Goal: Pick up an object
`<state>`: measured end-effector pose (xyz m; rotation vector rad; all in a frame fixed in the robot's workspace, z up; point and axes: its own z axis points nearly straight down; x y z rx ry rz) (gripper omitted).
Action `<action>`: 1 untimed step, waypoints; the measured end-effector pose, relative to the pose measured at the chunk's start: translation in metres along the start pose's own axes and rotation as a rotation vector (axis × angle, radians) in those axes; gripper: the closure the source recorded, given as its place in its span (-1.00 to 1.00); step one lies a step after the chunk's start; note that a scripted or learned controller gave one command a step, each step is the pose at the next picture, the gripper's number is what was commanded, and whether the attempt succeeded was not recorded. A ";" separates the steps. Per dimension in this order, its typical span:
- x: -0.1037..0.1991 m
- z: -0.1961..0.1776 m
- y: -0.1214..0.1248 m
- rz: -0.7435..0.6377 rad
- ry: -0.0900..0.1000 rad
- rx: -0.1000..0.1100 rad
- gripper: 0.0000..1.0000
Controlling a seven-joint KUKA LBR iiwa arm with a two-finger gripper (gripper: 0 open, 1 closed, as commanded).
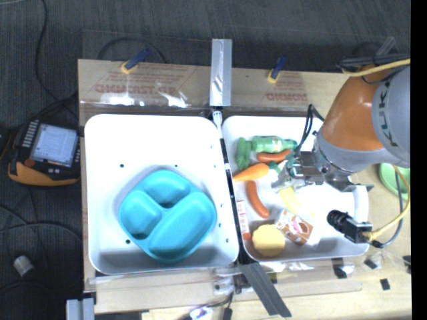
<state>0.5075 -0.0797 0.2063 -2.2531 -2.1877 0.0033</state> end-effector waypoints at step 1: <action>-0.006 0.023 0.008 -0.107 -0.002 0.001 1.00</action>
